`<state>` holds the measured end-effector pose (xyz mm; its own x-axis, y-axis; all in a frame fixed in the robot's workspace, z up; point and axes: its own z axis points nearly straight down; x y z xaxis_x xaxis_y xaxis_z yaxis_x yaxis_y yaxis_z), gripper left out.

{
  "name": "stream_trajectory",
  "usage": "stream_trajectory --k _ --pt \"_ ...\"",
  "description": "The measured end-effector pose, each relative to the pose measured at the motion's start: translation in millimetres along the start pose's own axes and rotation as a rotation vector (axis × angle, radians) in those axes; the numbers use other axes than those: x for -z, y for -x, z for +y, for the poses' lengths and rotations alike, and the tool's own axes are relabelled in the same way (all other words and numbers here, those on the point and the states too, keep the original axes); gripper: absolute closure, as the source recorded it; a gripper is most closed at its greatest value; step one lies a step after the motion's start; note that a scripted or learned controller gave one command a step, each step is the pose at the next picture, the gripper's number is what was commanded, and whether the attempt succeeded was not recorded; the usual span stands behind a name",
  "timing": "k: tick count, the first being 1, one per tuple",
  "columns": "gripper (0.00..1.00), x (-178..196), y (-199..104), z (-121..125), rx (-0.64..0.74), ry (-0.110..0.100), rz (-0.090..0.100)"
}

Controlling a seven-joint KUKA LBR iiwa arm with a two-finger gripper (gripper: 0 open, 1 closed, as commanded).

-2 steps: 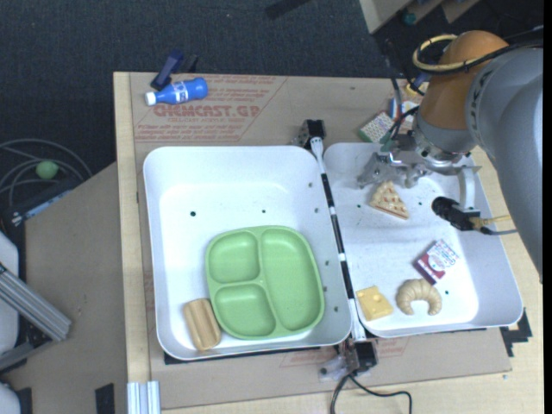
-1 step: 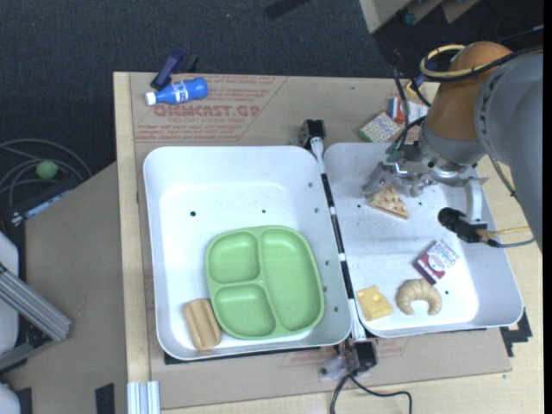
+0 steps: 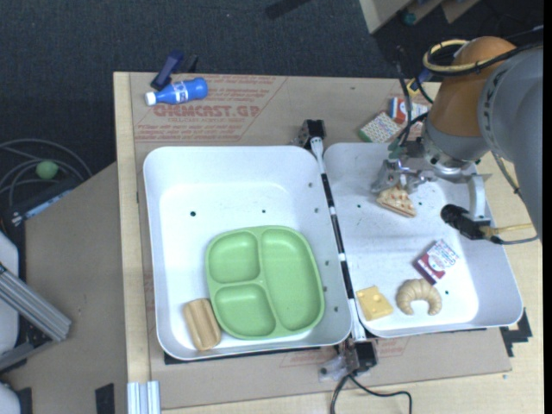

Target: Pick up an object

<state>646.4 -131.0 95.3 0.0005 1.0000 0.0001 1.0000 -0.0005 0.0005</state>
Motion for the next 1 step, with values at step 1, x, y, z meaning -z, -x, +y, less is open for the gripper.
stream_trajectory --k 1 --pt "1.0 90.6 -48.0 -45.3 0.002 0.001 0.001"
